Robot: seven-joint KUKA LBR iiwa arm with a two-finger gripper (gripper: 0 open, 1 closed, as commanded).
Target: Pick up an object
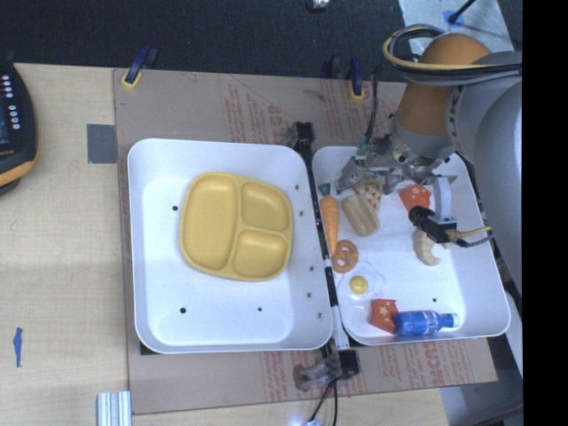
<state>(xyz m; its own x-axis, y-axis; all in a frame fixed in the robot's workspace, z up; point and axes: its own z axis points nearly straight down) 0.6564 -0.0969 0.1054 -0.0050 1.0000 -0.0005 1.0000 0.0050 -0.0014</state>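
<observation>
Brown board covers the worktop [80,264], and on it two white bins are set side by side. In the left bin [155,322] a yellow divided plate [237,226] is laid. The right bin [484,313] is scattered with small items: a carrot [329,223] along its left wall, a pretzel [344,256], a tan bread piece [360,213], a yellow ball [358,284], a red piece [383,314], a blue bottle [424,324] lying on its side at the near edge, a red item [414,196] and a pale curved piece [427,247].

The pincer [383,174] is seen low over the far end of the right bin, beneath the orange band of the arm [426,105]. Whether it is released or clenched cannot be told; nothing is clearly seen held in it.

The bread piece is judged the likeliest target. It is found just beside the pincer, toward the near side and slightly left, with its long axis running from the far right to the near left of the bin. The carrot is placed further left, its long axis running along the bin wall. A short drop toward the near-left is judged to be what the coming move turns on.
</observation>
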